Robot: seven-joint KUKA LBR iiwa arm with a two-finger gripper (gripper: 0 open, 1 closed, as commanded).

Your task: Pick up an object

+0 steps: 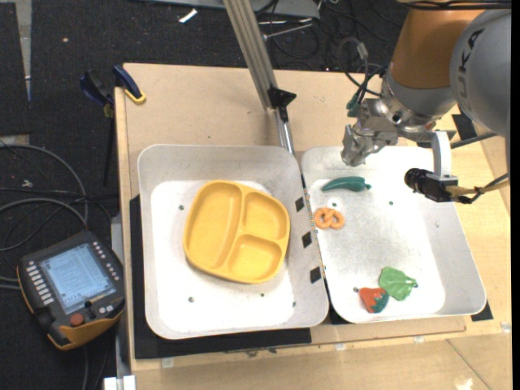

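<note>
My gripper [354, 156] hangs over the far left part of the right bin [422, 242], just above a dark green pepper-shaped toy [346, 184] lying near the bin's back edge. Below that toy lies an orange pretzel [328, 218]. Near the bin's front sit a light green leafy piece [397, 283] and a red-orange piece [373, 299], touching each other. I see nothing held at the gripper's tip.
The left bin [162, 218] holds a yellow divided plate [237, 231]. A metal pole [252, 43] slants down to the seam between the bins. A black fitting [429, 183] juts over the right bin's back right. A teach pendant [69, 287] lies left of the bench.
</note>
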